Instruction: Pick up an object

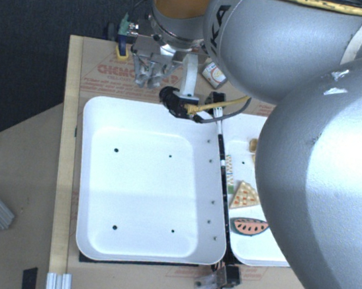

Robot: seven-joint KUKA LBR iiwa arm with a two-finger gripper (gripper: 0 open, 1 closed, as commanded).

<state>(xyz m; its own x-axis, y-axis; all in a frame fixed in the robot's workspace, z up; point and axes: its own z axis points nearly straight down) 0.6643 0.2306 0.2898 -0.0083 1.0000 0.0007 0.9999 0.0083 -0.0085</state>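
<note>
Grey arm point(295, 90) is hanging over the upper frame; its hand's point(149, 76) grip cannot be told. Better aiming right, at the watermelon slice point(249, 226).

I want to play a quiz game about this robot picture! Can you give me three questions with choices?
1. What colour is the left bin?
A. blue
B. white
C. red

2. Where is the watermelon slice?
A. in the left bin
B. on the floor
C. in the right bin

3. How is the watermelon slice right now?
A. lying flat in its bin
B. lifted high in the air
C. balanced on top of the arm

Answers:
1. B, its floor and walls are white, with small black dots.
2. C, it lies in the right bin near that bin's front edge.
3. A, it rests flat on the bin floor, far from the gripper, which is over the bench beyond the left bin.
</note>
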